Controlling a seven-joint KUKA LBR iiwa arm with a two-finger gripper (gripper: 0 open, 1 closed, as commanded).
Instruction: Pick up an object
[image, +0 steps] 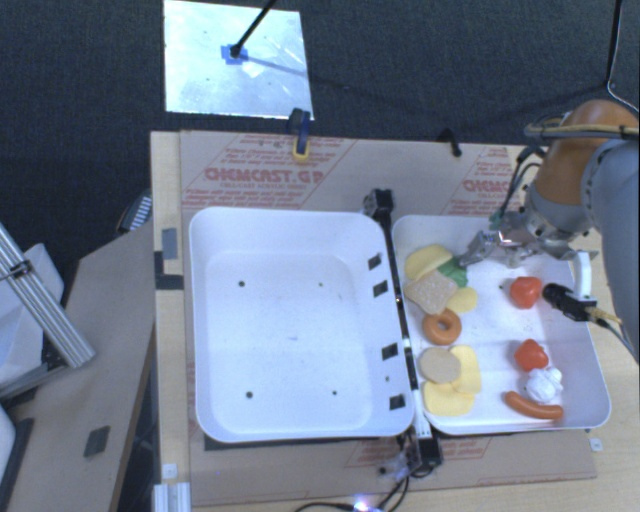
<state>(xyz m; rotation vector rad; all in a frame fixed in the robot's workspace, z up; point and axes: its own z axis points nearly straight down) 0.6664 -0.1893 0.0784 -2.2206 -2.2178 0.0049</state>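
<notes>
Hovering over the back of the right bin (598, 400), the gripper (478, 247) hangs low beside the heap of toy food, tip aimed at the green piece (455, 270) and the yellow piece (428, 262) just past it. Whether the jaws are spread or pressed together I cannot tell; the metal blurs into the white floor. Nothing shows between them, so this reads as the approach, with no grasp made yet.

Targets are plenty: toast (432, 292) leaning on the donut (441, 326), a tomato (525, 291) alone and near the wrist, a pepper (531, 354) and a sausage (533, 405) at the front. The left bin (215, 235) sits alongside.

Next it probably needs a straight drop onto one item. The green piece is closest but crowded by its neighbours, so a clean pinch there looks tricky; the tomato stands freer.
</notes>
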